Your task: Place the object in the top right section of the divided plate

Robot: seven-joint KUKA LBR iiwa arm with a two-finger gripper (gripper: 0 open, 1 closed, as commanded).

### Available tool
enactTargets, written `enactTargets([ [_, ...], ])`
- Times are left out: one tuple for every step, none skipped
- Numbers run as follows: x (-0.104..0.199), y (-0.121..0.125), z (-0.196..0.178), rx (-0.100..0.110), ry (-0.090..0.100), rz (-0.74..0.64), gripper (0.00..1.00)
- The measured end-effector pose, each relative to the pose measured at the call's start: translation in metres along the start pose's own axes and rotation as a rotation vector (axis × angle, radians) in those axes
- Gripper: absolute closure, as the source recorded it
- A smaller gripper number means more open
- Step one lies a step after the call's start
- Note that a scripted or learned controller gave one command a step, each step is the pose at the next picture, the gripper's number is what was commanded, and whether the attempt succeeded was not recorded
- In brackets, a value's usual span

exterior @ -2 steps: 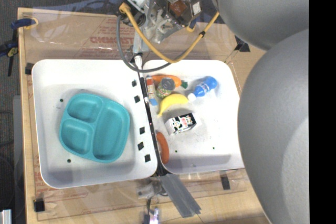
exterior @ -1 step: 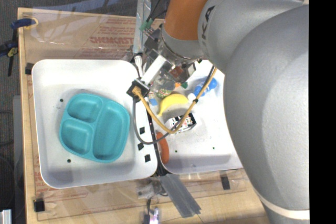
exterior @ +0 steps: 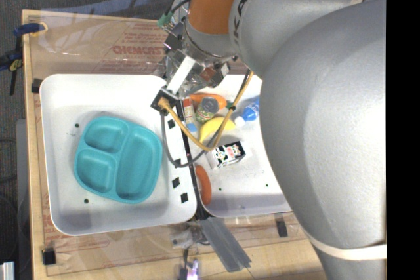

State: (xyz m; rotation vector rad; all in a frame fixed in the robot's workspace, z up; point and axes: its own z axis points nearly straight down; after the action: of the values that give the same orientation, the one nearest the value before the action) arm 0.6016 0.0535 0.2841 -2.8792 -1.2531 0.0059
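Tool low over the near-left corner of the right bin, among a heap of small things; whether it is spread or closed cannot be told, wrist and cable in the way. Nothing seen gripped. The object to move is presumably one of that heap: a can just under the tool, a yellow fruit touching it, a blue bottle beside, a small carton with black spots nearer the camera, a red-orange piece against the bin wall. Teal plate sits in the left bin, well apart from the heap, all three sections bare. Tabletop beyond carries a clear sheet. Judged early: pick not confirmed, carry across and drop into the top right section all left to do.
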Motion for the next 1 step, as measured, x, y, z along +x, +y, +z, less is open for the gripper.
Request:
enactTargets([
  [0.0329, -0.0194, 0.0444, 0.003, -0.003, -0.021, 1.0],
])
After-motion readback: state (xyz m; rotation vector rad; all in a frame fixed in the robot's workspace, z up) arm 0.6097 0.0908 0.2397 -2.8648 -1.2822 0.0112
